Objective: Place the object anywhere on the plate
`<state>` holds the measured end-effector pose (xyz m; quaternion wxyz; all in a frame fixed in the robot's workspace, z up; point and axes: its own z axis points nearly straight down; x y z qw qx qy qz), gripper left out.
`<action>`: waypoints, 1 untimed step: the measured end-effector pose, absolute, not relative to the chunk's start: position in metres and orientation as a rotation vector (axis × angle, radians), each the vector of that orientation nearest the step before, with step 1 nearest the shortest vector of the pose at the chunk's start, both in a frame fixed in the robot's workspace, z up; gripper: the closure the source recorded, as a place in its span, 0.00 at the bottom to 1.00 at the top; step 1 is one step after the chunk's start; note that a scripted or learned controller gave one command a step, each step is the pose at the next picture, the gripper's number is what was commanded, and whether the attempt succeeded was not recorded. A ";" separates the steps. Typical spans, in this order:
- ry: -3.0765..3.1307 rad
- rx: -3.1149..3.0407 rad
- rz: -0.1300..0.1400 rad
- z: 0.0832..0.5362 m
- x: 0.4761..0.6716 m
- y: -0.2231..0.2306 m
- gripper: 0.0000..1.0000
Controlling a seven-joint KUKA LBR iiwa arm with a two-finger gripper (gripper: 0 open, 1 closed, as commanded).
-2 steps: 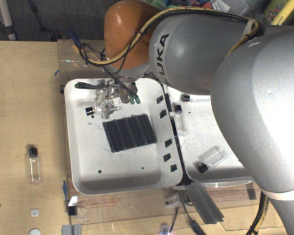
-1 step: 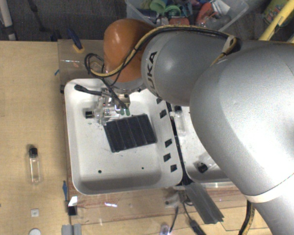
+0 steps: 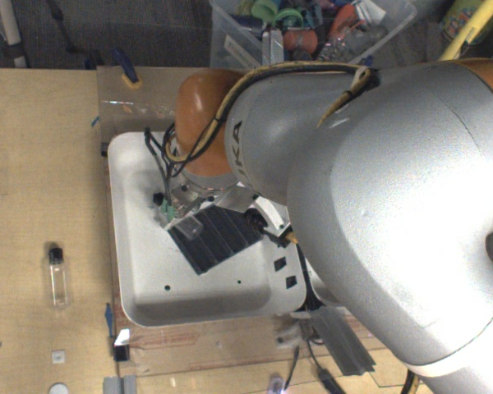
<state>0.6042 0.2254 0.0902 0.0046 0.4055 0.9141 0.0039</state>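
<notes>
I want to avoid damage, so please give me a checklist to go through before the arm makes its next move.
1. The tool is over the white bin: ok, it is low inside the bin's walls.
2. The object is held by the tool: cannot tell.
3. The plate position is known: cannot tell; the grey arm covers much of the scene.
4. The small clear vial is out of the way: ok, it lies on the wooden bench, outside the bin and apart from the tool.
5. The clear box of colourful items is away from the tool: ok.
</notes>
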 end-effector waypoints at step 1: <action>3.075 0.613 0.005 0.086 0.651 0.219 1.00</action>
